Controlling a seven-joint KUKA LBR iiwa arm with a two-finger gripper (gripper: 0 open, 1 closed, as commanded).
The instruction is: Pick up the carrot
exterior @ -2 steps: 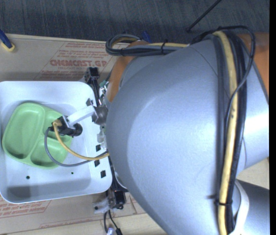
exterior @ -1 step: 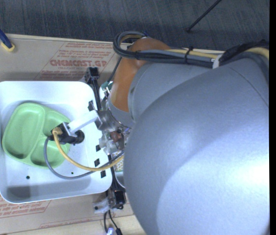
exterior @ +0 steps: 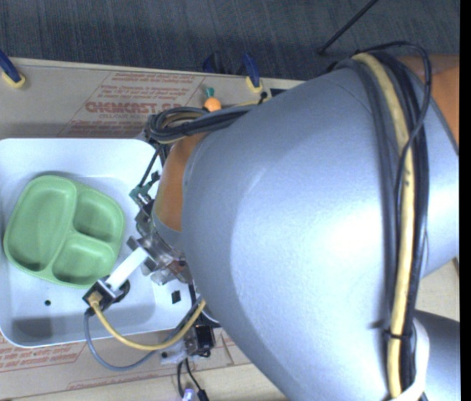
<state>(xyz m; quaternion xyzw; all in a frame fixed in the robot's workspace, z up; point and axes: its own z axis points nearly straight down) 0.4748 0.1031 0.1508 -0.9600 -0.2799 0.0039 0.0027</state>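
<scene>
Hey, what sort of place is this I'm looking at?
Likely a robotics lab or test bench: a big grey robot arm reaches over a white bin holding a green divided plate, on cardboard with a blue clamp at its edge.

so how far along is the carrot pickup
Done: nothing I can confirm. In hand: the arm reaches over the bins, its wrist beside the plate in the left bin. Left: gripping and lifting the carrot; the arm hides whether that has begun.

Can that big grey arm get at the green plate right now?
Probably yes. The arm hangs over the same white bin, right beside the green plate, with nothing visible between them.
</scene>
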